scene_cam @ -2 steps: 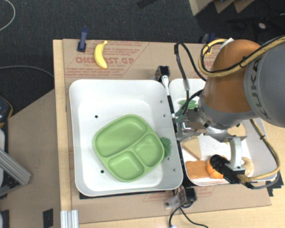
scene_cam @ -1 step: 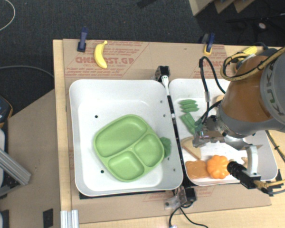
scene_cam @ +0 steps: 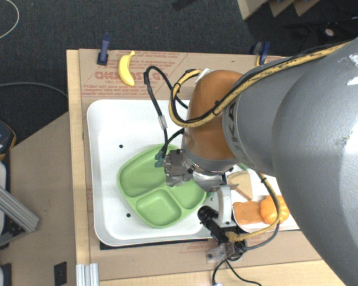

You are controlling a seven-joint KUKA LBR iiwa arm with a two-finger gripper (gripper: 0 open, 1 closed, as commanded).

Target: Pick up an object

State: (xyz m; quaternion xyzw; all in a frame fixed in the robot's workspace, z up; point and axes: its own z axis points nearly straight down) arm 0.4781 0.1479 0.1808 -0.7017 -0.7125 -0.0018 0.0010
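Green divided plate (scene_cam: 149, 186) in the left bin (scene_cam: 101, 159), toward its near edge, with the gripper (scene_cam: 178, 170) low over it.

You see a thin, stiff plastic plate with smooth, glossy compartments; I judge it light and slippery, so take it by a raised rim or a divider ridge. I cannot tell how the pincer stands, the wrist hides it. A yellow banana (scene_cam: 126, 68) lies on the cardboard beyond the bin's far edge.
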